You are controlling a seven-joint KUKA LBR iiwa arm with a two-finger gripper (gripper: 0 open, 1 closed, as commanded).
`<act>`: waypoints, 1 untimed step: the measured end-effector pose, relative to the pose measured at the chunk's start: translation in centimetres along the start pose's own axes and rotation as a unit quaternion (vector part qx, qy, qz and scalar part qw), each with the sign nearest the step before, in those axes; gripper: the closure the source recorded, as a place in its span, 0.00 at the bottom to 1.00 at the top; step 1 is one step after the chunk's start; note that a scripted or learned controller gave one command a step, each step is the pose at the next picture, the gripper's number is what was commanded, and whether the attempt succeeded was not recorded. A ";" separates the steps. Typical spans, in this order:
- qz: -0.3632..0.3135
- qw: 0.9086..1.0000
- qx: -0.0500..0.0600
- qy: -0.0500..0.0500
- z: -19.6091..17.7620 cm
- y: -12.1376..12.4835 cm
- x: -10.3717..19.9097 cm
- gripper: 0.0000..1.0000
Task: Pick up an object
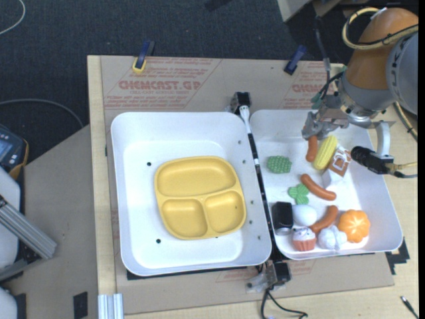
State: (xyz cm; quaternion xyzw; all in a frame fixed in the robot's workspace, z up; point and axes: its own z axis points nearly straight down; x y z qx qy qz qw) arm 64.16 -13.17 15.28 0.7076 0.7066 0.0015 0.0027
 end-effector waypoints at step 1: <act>-0.001 1.000 -0.001 0.000 -6.4 -0.1 0.1 1.00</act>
